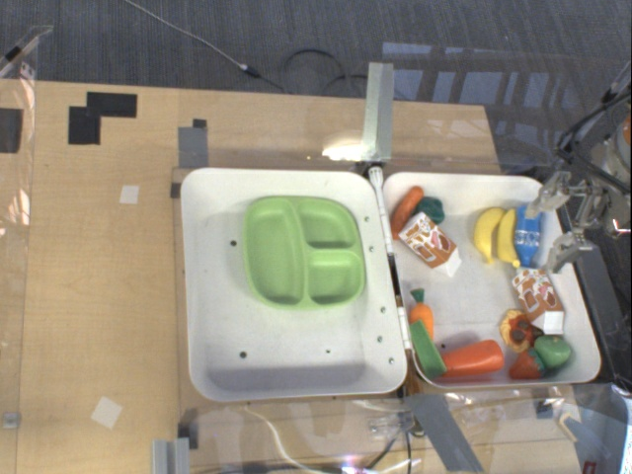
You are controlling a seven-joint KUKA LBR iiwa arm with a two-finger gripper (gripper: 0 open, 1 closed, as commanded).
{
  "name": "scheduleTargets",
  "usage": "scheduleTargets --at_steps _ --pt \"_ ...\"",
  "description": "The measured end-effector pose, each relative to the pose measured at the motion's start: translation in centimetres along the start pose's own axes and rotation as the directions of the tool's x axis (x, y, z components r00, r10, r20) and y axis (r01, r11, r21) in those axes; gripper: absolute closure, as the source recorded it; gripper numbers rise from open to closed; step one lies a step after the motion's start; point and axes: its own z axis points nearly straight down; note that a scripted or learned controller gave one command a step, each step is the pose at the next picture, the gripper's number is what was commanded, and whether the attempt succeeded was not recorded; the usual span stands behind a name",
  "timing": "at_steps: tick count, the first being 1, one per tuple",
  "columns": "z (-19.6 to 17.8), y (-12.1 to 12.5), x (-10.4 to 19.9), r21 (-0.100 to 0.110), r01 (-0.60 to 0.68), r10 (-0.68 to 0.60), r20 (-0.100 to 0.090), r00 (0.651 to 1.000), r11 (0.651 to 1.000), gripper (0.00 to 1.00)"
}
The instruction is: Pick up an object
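Gripper (565, 227) fingers apart over the right bin's (474, 275) edge; the toy banana (491, 235) looks light, slick, best pinched mid-curve.

A green divided plate (302, 251) was seen lying in the left white bin (212, 354). Black patches (99, 114) were set on the wooden desk (89, 284), and a cable (188, 30) was trailed across the grey floor (296, 8).

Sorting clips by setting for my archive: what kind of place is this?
Probably a robotics lab test bench, not a kitchen: a pale wooden bench bearing black square markers, two shallow white plastic bins, one holding a green divided plastic plate, the other toy plastic foods like the yellow banana.
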Motion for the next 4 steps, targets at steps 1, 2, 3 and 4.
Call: scheduleTargets --at_steps 1,2,3,4 --pt "13.7 -0.7 5.9 -0.005 0.022 -0.022 -0.013 1.0 1.0 0.0" --pt "16.2 3.3 4.4 0.001 0.167 -0.167 0.003 0.986 0.986 0.0" --pt "16.2 8.8 -0.5 -0.002 0.16 -0.16 0.009 0.987 0.987 0.0" --pt "16.3 10.3 -5.4 0.001 -0.208 0.208 -0.019 0.978 0.978 0.0"
